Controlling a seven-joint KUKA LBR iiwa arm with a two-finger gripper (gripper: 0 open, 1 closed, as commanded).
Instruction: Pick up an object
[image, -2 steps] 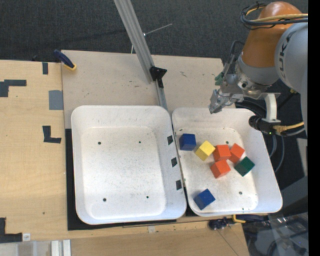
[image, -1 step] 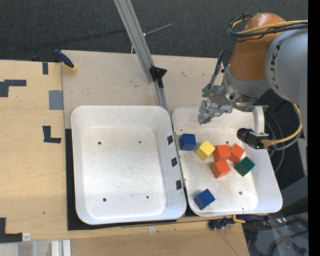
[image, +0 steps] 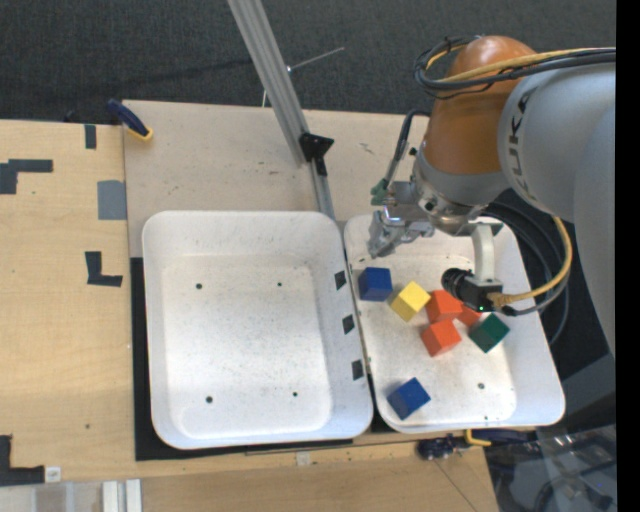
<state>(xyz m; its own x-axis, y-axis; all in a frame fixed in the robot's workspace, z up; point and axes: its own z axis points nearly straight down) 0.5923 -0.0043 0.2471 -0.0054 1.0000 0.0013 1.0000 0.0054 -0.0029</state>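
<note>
Nearest you, a small blue cube (image: 408, 396) sits by the front edge of the right white bin (image: 530, 400). Further in, you see an orange block (image: 440, 337), a green cube (image: 489, 333), a yellow cube (image: 410, 301) and a second blue cube (image: 375, 284) clustered mid-bin. Beyond them the gripper (image: 383, 243) hangs near the bin's far left corner, just behind that blue cube. How its fingers stand, you can't tell. Nothing looks lifted yet; the pick remains.
</note>
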